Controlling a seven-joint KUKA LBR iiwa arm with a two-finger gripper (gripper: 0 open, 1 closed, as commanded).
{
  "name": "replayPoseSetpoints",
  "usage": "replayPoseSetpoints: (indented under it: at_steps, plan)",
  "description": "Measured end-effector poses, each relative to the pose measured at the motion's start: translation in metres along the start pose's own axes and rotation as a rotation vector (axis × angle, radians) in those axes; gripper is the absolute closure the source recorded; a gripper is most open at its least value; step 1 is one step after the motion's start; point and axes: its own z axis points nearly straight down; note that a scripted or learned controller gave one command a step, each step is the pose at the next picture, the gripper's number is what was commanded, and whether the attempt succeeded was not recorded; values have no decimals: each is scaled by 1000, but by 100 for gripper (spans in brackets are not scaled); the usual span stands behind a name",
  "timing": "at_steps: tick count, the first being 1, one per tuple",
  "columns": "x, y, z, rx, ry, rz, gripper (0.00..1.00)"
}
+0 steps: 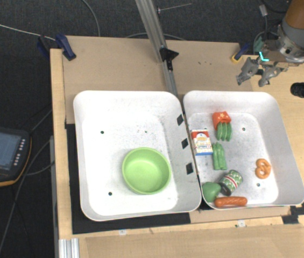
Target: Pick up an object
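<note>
We see the end effector hovering over bare desk beyond the right bin, fingers apart, nothing between them. Candidate objects sit in that bin: carton, pretzel, can, sausage. Risk as we judge it: tight clutter near the bin's wall could block the fingers or cause a slip.

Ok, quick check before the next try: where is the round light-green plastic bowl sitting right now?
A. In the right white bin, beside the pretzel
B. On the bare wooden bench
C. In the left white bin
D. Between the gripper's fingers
C: the round light-green plastic bowl rests on the floor of the left white bin, while the gripper hangs above the bench beyond the right white bin.
</note>
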Motion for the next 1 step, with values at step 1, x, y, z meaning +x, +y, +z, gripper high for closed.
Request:
replayPoseSetpoints:
  at_steps: [1]
  plan:
    - [0, 0, 0, 0, 0, 0, 0]
